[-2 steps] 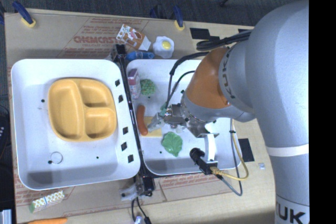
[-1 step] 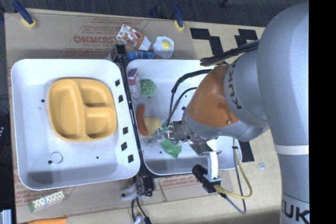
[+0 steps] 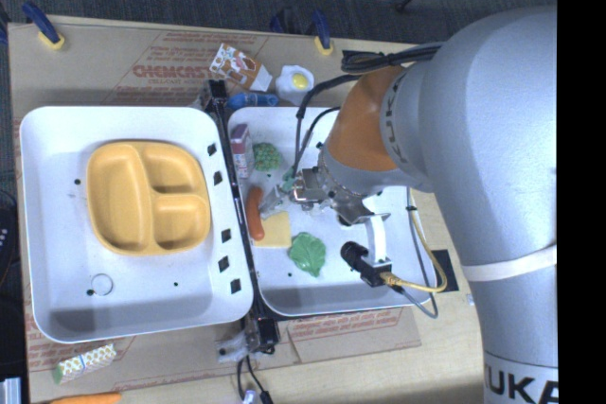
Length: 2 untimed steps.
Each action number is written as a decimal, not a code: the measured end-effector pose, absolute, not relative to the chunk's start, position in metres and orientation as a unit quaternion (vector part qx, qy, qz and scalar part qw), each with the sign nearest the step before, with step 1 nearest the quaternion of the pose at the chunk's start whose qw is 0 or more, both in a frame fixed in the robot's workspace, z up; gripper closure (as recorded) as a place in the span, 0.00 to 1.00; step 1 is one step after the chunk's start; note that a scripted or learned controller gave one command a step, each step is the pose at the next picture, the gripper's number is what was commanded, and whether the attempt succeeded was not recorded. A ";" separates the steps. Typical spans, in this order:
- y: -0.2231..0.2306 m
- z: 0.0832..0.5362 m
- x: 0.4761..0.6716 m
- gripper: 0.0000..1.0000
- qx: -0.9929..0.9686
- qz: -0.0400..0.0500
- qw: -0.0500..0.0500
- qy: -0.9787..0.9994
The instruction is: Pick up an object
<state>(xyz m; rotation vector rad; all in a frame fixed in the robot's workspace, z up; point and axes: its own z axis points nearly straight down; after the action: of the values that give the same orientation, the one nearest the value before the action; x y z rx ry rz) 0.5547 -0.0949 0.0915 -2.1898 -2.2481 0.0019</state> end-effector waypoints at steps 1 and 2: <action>-0.094 0.091 0.534 0.00 -0.780 0.002 0.003 -0.626; -0.094 0.091 0.476 0.00 -0.798 0.001 0.002 -0.603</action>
<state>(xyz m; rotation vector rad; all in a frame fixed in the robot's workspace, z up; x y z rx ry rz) 0.4760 -0.0940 0.0914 -2.5019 -1.8922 0.0045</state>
